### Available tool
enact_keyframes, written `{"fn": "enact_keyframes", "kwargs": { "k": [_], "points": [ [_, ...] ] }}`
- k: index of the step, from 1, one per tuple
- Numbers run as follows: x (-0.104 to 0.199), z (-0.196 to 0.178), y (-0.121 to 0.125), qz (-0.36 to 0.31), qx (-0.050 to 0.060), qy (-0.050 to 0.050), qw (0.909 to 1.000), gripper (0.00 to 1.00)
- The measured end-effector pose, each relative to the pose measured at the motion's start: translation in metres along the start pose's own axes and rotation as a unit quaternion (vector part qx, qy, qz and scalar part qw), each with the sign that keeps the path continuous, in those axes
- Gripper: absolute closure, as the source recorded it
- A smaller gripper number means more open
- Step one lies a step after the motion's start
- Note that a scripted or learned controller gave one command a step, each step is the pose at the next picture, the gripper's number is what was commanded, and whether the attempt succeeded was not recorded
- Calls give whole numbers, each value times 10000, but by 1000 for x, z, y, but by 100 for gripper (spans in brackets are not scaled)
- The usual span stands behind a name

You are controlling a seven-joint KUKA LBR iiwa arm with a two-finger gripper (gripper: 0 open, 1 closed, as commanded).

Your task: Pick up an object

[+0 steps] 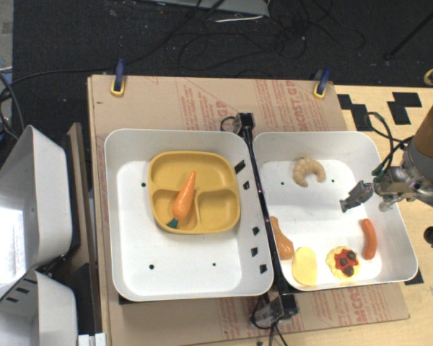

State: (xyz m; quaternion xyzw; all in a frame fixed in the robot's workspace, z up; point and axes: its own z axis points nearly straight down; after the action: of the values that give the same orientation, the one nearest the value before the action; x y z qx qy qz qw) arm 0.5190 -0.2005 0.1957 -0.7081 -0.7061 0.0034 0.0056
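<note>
My gripper hovers over the right side of the right bin, open, with bare bin floor between its fingers. A red sausage lies just below it, apart from the fingers. A tan croissant rests at the bin's back, left of the gripper. Along the bin's front lie an orange-brown drumstick, a pale yellow oval piece and a small yellow tart with red topping. In the left bin an orange carrot lies on a yellow divided plate.
The arm enters from the right edge above the right bin's rim. A black divider with clips runs between the two bins. Grey-white containers stand off the bench at far left. Cables cross the dark floor behind.
</note>
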Motion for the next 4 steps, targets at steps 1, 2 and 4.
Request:
{"fn": "enact_keyframes", "kwargs": {
  "k": [1, 2, 4],
  "points": [
    [0, -7, 3, -19, -61, -15, 10000, 0],
    [-7, 54, 5, -5, -40, -11, 10000, 0],
    [-7, 93, 6, -8, -69, -18, 10000, 100]
  ]
}}
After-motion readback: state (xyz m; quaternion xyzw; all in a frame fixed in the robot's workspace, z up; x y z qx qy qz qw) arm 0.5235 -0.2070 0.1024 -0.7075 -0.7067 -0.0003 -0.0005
